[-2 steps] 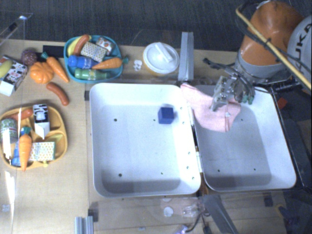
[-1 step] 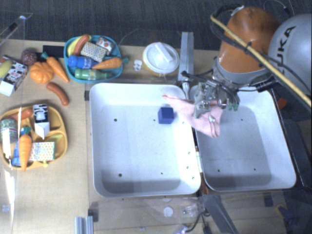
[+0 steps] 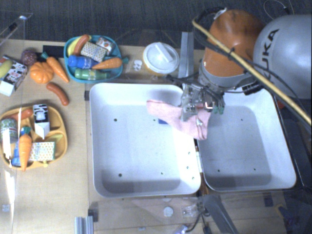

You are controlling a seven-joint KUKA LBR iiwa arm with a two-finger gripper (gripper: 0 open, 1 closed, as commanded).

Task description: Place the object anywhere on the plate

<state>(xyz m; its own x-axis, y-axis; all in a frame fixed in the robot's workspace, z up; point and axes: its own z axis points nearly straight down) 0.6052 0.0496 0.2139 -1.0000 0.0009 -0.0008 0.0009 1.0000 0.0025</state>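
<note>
- L bin & R bin side by side, rims touching mid-bench.
- Cloth draped over the shared rim, mostly in L bin, far-right corner.
- Gripper right above cloth's R end, arm behind it.
- Lid just behind L bin.
- Bowl w/ toy food left of lid.
- Tray w/ toys left of L bin.
- Loose toy veg between bowl & tray.

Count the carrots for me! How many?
3 that I can see: one carrot on the bench by the pumpkin, one in the blue bowl, one on the yellow plate. More may be hidden under other toys.
</note>
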